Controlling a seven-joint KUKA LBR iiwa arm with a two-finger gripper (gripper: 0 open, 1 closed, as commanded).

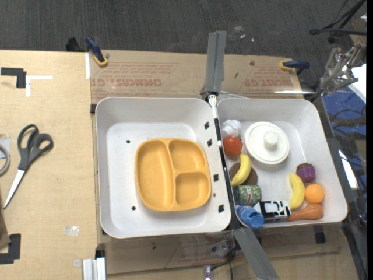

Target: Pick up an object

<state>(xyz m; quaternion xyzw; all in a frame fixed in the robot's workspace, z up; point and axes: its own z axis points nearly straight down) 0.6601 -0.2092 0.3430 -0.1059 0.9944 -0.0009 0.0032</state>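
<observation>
Two bins side by side on the worktop [46, 226], left bin [111, 174] touching right bin [315, 118] along the middle edge. In the left bin, a divided tray [173, 174], roughly central. Over in the right bin, a lidded dish [267, 143] toward the back, a tomato [232, 146] just left of it, a crumpled wad [231, 127] behind that. Along the left wall, a banana [242, 170] lying on a round fruit [236, 174], a can [247, 195] just in front. At the front wall, a blue item [249, 216], a small block [274, 209], a carrot [306, 213]. Right side: second banana [296, 190], orange [314, 193] beside it, plum [305, 172] behind. Far left on the worktop, scissors [26, 156], well apart from the bins.
</observation>
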